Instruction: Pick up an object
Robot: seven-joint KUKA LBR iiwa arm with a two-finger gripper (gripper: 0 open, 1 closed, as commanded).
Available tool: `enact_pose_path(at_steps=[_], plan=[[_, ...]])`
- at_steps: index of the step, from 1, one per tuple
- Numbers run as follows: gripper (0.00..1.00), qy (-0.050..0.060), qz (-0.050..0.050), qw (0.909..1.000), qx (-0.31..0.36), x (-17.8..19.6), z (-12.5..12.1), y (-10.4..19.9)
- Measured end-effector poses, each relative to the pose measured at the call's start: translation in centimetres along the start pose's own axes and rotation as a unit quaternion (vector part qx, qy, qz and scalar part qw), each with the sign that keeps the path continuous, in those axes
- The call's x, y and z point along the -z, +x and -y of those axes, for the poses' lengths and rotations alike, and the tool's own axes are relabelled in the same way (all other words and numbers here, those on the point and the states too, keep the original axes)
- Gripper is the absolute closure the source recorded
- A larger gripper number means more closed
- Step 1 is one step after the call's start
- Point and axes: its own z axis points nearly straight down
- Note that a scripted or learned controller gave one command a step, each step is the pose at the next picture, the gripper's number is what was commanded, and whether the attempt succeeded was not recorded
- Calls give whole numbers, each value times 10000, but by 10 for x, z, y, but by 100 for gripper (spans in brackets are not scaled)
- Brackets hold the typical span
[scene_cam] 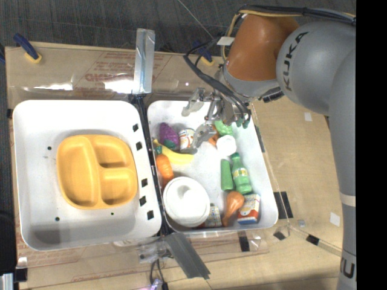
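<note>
Two shallow white bins are sitting side by side on the desk (pixel 290 138). The left bin (pixel 30 162) is holding a yellow divided tray (pixel 97 169), and the right bin (pixel 257 162) is crowded with small toy foods. The gripper (pixel 211 116) is hanging over the far end of the right bin, just above the clutter; whether it is wide, narrow or holding anything cannot be told, since its metal parts are blending with the things beneath it.

Nothing is visibly lifted, so the step in hand is judged to be the descent onto a chosen piece. The likeliest target is lying right under the gripper: a purple toy (pixel 169 136), a small can (pixel 186 139) and a banana (pixel 175 157) are crowding together there. Doing this well is probably calling for a straight drop onto one piece alone, closing across its narrow width, because neighbours touching it could be getting dragged along or pushing it aside.

The banana is lying flat, its long axis running roughly left to right, across the bin. The green bottle (pixel 240 175) is lying on its side well nearer the camera, its long axis running along the bin's length, cap end toward the gripper. A white bowl (pixel 186 201) is sitting at the near end.
</note>
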Motion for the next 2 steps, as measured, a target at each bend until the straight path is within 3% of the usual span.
enact_pose_path(at_steps=[1,2], plan=[[0,-3,2,9949,1009,-104,25,-22],[100,3,42,9947,1032,-89,24,-25]])
